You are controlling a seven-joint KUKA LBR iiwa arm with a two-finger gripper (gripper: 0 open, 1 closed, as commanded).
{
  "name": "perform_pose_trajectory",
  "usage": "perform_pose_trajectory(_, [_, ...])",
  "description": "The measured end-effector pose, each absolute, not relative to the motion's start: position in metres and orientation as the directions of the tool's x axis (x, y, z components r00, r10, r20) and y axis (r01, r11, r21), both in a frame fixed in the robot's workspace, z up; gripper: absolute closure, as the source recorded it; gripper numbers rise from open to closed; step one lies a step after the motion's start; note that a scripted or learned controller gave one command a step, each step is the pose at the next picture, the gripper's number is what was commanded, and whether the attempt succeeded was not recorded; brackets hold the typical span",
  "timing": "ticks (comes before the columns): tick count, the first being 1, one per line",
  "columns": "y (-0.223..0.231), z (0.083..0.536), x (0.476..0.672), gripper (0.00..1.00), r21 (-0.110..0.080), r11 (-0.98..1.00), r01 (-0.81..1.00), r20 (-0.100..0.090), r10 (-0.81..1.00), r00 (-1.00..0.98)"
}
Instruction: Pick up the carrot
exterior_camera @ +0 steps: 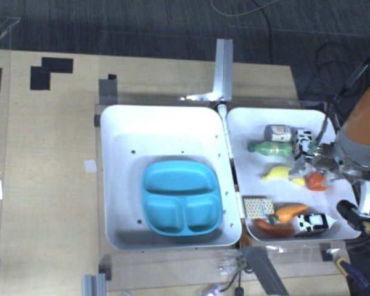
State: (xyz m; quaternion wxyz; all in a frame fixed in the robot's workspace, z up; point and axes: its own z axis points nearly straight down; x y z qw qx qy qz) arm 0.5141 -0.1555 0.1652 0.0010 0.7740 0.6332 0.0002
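Here, two white bins, one blue tray (182,196) in the left bin (120,165), one carrot (291,213) near the right bin's (246,128) front wall, my gripper (312,160) over the middle, finger spread I cannot tell.

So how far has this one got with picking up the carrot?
Nothing looks done yet. The orange carrot lies near the front of the right white bin, beside a small checkered box. The end effector hovers farther back, above a yellow banana. Approach, grasp and lift remain.
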Motion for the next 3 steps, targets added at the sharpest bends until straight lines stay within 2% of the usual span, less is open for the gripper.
perform_pose_trajectory(1, [-0.092, 0.095, 0.496, 0.00, 0.028, 0.211, 0.977, -0.016, 0.977, -0.211])
perform_pose_trajectory(2, [-0.058, 0.184, 0.535, 0.00, 0.003, 0.039, 0.999, -0.001, 0.999, -0.039])
perform_pose_trajectory(3, [-0.128, 0.159, 0.518, 0.00, 0.002, 0.213, 0.977, -0.001, 0.977, -0.213])
